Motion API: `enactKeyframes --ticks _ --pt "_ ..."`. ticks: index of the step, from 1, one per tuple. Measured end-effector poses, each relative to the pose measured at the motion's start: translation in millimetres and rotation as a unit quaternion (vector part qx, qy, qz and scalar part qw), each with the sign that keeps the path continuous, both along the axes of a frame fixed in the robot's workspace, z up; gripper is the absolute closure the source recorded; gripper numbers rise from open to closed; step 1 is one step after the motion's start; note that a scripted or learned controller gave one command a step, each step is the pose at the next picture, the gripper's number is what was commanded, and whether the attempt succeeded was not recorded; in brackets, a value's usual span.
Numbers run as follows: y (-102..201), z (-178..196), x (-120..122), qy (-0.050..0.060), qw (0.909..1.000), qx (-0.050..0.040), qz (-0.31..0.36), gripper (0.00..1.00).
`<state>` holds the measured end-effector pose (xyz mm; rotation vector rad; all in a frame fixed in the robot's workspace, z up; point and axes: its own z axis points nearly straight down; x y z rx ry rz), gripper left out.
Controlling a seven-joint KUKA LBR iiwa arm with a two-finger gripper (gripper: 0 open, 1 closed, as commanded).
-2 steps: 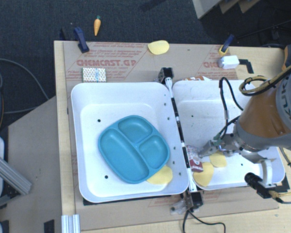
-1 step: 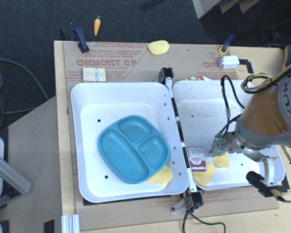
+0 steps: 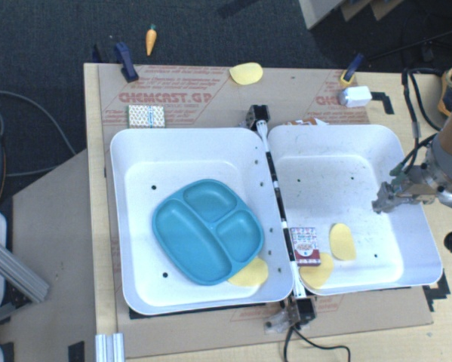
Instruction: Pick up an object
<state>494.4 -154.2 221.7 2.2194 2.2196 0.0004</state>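
A: One tool (image 3: 382, 200) is in view, a grey two-finger piece on the arm that comes in from the worktop's right edge. It hangs over the right part of the right-hand shallow white bin (image 3: 339, 138), close to that bin's right wall.

B: Released or clenched?

A: I cannot tell; the tip is small and blurred. Nothing can be seen between its fingers.

B: What lies nearest it?

A: In the same bin, toward its front edge, a small yellow oval piece (image 3: 342, 241) lies flat, apart from the tool. Just to its left stands a little red-and-white printed carton (image 3: 305, 245), close against the bin's left wall, and a second yellow rounded piece (image 3: 315, 271) lies at the front left corner, partly under the carton.

B: And the other bin?

A: The left-hand shallow white bin (image 3: 135, 145) holds a blue plastic plate with three compartments (image 3: 207, 231), set near its middle and turned at a slant. A yellow flat piece (image 3: 250, 273) peeks from under the plate's front right rim.

B: Anything outside the bins?

A: On the brown cardboard-covered worktop (image 3: 180, 89), a yellow rounded lump (image 3: 246, 73) sits at the back edge, a small patterned packet (image 3: 146, 115) lies near the back left corner, and a white block (image 3: 356, 95) rests near the back right corner.
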Motion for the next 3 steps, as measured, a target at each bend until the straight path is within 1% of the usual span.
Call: enactKeyframes --ticks 1,2,3 --pt "0.2 -0.4 -0.3 0.001 1.0 0.0002 0.0 0.0" --pt "26.3 -137.2 14.9 0.001 1.0 0.0007 0.0 0.0" --pt "26.3 -127.7 14.9 0.0 1.0 0.0005 0.0 1.0"
